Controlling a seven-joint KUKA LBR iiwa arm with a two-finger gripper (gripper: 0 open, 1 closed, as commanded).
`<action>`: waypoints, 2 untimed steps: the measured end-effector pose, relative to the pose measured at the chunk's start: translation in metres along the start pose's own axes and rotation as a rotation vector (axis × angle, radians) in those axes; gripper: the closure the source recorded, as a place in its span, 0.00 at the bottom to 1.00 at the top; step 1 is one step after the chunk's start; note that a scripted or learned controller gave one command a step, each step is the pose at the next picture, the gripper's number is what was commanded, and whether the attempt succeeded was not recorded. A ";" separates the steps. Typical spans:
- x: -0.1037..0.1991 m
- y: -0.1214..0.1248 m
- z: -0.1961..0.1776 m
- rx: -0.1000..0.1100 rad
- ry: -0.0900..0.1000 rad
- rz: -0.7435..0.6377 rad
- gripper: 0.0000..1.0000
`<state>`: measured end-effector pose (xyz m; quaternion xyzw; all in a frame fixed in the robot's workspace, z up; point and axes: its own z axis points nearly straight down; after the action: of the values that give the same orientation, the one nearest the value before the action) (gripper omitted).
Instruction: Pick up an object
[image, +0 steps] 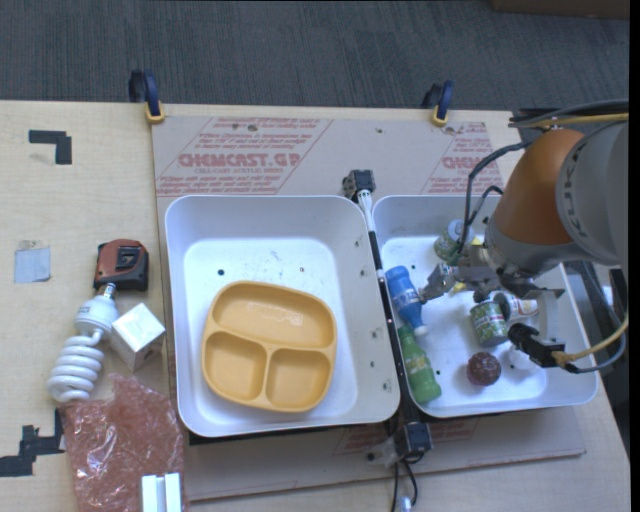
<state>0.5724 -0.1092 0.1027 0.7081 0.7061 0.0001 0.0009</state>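
Right bin (560, 395), candidate objects: green-labelled can (489, 322) at centre; dark round ball (483, 369) below it; blue bottle (404, 296) and green bottle (419, 366) along the left wall. Tool (462, 272): low over the bin's upper middle, just above the can; open or closed cannot be told. Step, by judgement: approach, nothing seen held. Next move: descend squarely on one item. Room: bottles crowd the wall; the ball sits freer. Left bin (190, 300) holds a yellow divided tray (268, 345).
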 end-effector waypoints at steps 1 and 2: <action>-0.001 0.001 -0.010 -0.002 -0.001 0.002 1.00; -0.001 0.001 -0.010 -0.002 -0.001 0.001 0.00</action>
<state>0.5732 -0.1098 0.1128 0.7085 0.7057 0.0005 0.0019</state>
